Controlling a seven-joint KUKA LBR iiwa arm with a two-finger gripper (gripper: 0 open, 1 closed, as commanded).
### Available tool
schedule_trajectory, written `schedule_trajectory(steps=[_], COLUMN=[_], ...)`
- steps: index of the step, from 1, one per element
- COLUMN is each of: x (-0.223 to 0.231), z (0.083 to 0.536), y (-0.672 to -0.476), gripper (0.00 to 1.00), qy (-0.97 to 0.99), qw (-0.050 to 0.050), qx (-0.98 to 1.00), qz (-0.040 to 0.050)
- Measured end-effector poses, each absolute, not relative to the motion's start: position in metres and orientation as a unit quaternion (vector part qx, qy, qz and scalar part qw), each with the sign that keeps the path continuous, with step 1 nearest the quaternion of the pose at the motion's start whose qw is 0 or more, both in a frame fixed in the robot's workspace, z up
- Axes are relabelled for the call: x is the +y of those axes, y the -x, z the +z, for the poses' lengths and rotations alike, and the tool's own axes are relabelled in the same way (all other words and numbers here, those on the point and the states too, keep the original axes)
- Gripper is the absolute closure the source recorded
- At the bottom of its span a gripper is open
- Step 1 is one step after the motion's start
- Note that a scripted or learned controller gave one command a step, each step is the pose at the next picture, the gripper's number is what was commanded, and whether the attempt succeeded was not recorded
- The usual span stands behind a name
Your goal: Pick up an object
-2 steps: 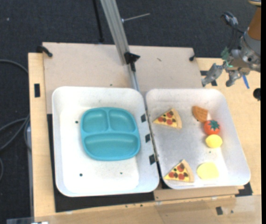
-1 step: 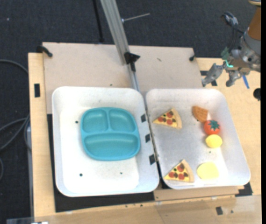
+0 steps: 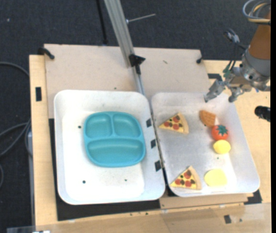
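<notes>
Two shallow white bins side by side on a tan bench [image 3: 123, 64], seen from above at a slant. Left bin [image 3: 70, 178], centre-left of the frame: one teal divided plate [image 3: 114, 139], three compartments, lying flat near the middle. Right bin [image 3: 196, 103], centre-right: six small toy foods. Pizza slice [image 3: 174, 124] in the upper left part of this bin; second pizza slice [image 3: 187, 178] near the lower edge. Orange-brown bread-like piece [image 3: 207, 117] toward the upper right, just above a red tomato [image 3: 219, 132]; small yellow ball [image 3: 221, 147] touching or just below the tomato; flat yellow disc [image 3: 216, 177] in the lower right corner, just beside the second pizza slice. Grey arm with orange band [image 3: 260, 42] entering from the upper right of the frame. Gripper [image 3: 223, 92] poised over the bin's upper right corner, fingers spread apart, nothing between them; left fingertip [image 3: 210, 96] above the bin rim, apart from the bread-like piece below it. Slanted metal bar [image 3: 121, 25] running from the top of the frame down to the gap between the bins. Dark carpet [image 3: 11, 23] around the bench, with black cables at the left edge.
</notes>
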State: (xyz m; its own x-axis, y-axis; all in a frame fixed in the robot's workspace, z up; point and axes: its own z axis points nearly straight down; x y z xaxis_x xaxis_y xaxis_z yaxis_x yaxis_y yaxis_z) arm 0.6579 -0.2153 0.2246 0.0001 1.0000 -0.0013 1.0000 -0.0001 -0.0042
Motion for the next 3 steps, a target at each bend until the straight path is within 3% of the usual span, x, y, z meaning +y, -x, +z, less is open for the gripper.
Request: schedule_trajectory(steps=[1, 2, 3], x=[-0.217, -0.223, -0.223], z=[0.162, 0.105, 0.121], y=[-0.653, -0.652, -0.654], gripper=[0.0, 0.0, 1.0], qy=[0.707, 0.707, 0.707], qw=[0.002, -0.006, -0.007], qx=[-0.707, -0.707, -0.707], qz=[0.0021, 0.0001, -0.0018])
